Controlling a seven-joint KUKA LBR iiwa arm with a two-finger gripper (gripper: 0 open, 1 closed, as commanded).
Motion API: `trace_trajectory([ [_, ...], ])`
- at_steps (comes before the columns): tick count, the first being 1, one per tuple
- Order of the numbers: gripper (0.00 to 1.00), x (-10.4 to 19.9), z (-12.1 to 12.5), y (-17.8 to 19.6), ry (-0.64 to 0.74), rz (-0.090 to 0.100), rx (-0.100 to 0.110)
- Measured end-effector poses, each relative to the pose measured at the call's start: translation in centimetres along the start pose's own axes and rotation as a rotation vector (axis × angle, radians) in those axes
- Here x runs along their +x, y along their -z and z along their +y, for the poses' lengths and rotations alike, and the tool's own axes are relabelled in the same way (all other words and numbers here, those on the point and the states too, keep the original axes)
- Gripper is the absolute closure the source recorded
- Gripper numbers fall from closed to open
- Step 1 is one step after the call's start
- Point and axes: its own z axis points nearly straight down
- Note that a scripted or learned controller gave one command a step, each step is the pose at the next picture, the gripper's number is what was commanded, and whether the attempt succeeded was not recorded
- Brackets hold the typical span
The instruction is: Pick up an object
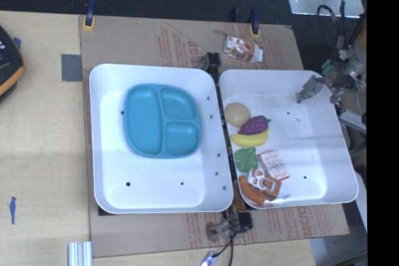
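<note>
Two white bins sit side by side on cardboard. Left bin [106, 134] holds a blue divided plate [162, 120]. Right bin [312, 152] has a cluster along its left wall: beige round item [237, 113], purple grapes [254, 125] touching a yellow banana [249, 139], green leafy piece [245, 159], two red-and-white packets [268, 172], orange carrot-like item [250, 193]. Another packet [242, 50] lies outside, above the bins. Gripper [310, 89] hovers at the right bin's upper right corner, well apart from the cluster; nothing between its fingers, spread cannot be judged.
</note>
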Motion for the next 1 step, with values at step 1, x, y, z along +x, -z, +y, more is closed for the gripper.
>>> trace_trajectory([
  [1, 0.00, 0.01, -7.89, -6.16, -0.002, 0.002, 0.003],
])
